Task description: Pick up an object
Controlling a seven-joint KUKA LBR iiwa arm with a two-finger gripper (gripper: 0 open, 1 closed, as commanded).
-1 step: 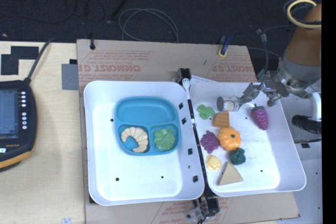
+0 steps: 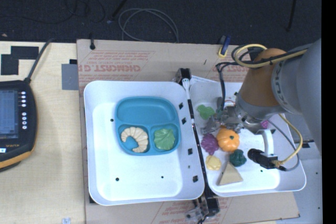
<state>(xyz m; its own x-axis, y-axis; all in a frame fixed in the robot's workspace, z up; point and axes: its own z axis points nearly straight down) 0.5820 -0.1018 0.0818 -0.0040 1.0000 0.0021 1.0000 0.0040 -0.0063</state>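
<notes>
Gripper (image 2: pixel 223 122) sits low in the right bin (image 2: pixel 294 178), hanging from the grey arm (image 2: pixel 294 84) with its orange band (image 2: pixel 258 84). Whether it is wide, narrow or closed on anything: cannot tell, the wrist body hides the tips from this angle.

Just below and right of the gripper: orange pumpkin (image 2: pixel 228 140), roundish, stem side up, no real long axis. It appears to touch or nearly touch the gripper housing. Likeliest target, by my reading, though nothing is seen clamped.

Left of the gripper, close: small green leafy piece (image 2: pixel 205 111). Below-left: purple cluster (image 2: pixel 209 143), like grapes, beside the pumpkin. Further below: yellow lump (image 2: pixel 213 162), dark green piece (image 2: pixel 237 157), and a tan wedge (image 2: pixel 230 176) whose long axis runs up-down in the view, point toward the gripper. Right of the gripper: a small pink bit (image 2: pixel 264 124), partly hidden.

Well to the left, across the divider, the left bin (image 2: pixel 100 165) holds a blue divided tray (image 2: pixel 146 107) with a croissant (image 2: pixel 135 139) and a green leafy item (image 2: pixel 165 138) in its two lower compartments.

Progress, judged: approach done, gripper down among the items. Grasp not confirmed; nothing lifted clear of the bin floor. Left to do: secure one item, raise it
</notes>
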